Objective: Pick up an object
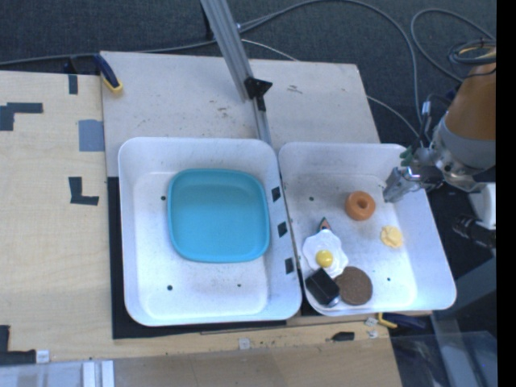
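Observation:
The right bin (pixel 419 290) holds an orange doughnut-shaped ring (pixel 360 205), a small yellow piece (pixel 392 236), a fried-egg toy (pixel 324 255), a brown round cookie (pixel 354 285) and a black block (pixel 322 287). My gripper (pixel 397 184) hangs over the bin's far right side, just right of the orange ring and above the yellow piece. Nothing shows between its fingers.
The left bin (pixel 143 297) holds a blue square plate (pixel 218 214). A grey pole (pixel 234 47) slants down to the seam between the bins. Cables (pixel 403 47) lie on the dark floor behind, and a yellow-handled tool (pixel 109 75) rests at the board's far left corner.

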Robot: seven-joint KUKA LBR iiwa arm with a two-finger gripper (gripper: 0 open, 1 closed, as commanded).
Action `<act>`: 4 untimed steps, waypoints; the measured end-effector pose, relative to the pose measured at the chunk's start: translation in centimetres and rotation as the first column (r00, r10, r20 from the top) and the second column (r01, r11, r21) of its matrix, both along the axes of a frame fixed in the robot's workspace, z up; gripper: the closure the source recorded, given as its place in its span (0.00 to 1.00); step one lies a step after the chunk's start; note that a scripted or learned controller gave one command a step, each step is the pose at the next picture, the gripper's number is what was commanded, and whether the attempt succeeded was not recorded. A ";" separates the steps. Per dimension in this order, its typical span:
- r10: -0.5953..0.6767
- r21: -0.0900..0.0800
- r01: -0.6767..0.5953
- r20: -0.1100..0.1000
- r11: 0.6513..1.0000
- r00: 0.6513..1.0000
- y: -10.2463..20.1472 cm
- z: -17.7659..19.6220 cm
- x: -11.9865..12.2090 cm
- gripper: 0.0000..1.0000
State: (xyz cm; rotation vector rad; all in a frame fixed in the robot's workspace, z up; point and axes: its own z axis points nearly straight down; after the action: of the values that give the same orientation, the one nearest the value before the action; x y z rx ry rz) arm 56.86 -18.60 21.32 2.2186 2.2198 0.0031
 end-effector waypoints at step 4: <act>0.004 0.002 -0.004 -0.005 1.000 1.000 19.5 1.1 -4.9 1.00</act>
State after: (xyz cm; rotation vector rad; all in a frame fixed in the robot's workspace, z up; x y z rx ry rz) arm 51.96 0.91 22.40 2.2177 2.2269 -0.0005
